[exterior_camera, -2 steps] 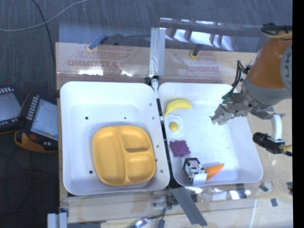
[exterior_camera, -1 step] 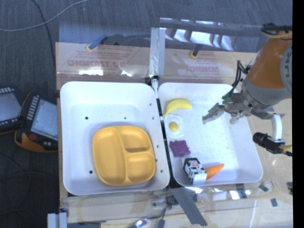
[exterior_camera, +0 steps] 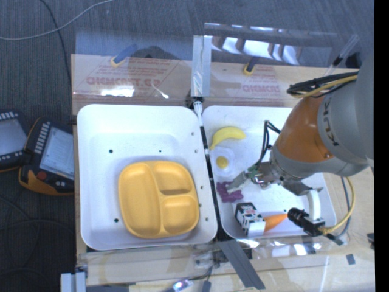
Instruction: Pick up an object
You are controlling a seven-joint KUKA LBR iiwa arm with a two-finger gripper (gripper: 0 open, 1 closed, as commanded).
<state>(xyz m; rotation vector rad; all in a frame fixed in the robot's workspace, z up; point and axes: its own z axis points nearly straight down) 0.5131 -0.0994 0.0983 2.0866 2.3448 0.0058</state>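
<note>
My gripper (exterior_camera: pixel 241 180) reaches into the right bin (exterior_camera: pixel 316 117) from under the orange wrist band, low over the bin's left-middle. Just below and left of it lies a purple object (exterior_camera: pixel 227 192), close to the tip; whether they touch I cannot tell. A yellow banana (exterior_camera: pixel 227 135) lies at the bin's far left. Beneath the banana sits a small fried-egg toy (exterior_camera: pixel 223 161). An orange carrot (exterior_camera: pixel 275 220) lies near the front wall, beside a small black-and-white block (exterior_camera: pixel 247 215).
The left bin (exterior_camera: pixel 97 132) holds a yellow divided plate (exterior_camera: pixel 159 197) in its front half. The arm's bulk covers the right bin's right half, with cables looping near its front right corner. A handheld pendant (exterior_camera: pixel 48 157) lies on the floor at the left.
</note>
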